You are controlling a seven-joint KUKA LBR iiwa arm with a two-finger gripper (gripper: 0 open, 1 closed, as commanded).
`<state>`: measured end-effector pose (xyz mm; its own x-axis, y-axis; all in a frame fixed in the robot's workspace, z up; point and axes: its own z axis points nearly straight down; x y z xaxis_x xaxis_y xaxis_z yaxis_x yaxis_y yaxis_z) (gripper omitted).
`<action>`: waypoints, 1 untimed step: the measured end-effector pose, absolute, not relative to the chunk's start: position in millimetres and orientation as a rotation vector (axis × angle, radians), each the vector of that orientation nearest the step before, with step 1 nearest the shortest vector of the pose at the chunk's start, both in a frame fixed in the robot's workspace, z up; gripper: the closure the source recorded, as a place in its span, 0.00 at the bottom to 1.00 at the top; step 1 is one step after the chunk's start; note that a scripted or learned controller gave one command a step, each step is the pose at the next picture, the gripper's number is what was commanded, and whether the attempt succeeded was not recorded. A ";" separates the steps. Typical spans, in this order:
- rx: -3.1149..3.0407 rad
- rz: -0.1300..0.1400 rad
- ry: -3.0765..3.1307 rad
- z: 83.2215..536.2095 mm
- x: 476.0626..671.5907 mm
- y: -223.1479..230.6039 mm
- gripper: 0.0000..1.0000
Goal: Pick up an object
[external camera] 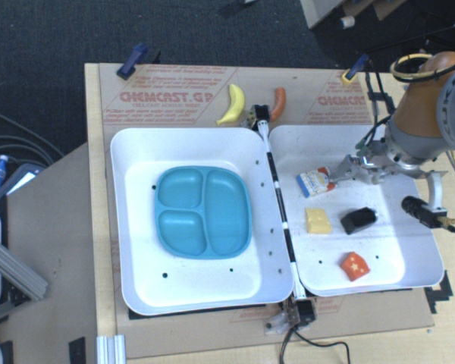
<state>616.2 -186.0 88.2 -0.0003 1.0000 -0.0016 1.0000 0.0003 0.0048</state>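
You had two bins side by side: the left bin [129, 165] held a divided plate [204, 211]; the right bin [417, 268] held a small carton [314, 182] farthest back, a block [318, 221] left of a clip [359, 220], and a cube [355, 266] nearest. A banana [232, 105] and a sausage [277, 103] lay behind the bins.

The arm [428, 108] runs off the picture's right edge, so its upper links are cut away. The gripper [349, 167] is too small and blurred against the right bin [409, 275] to make out clearly. The print on the small carton [314, 182] just beside it cannot be read.
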 end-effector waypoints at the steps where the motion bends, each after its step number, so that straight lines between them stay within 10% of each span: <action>1: 2.216 0.013 2.219 89.3 669.8 -106.7 0.00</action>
<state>669.8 -106.7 89.3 -0.0014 1.0000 0.0014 0.9999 0.0014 0.0101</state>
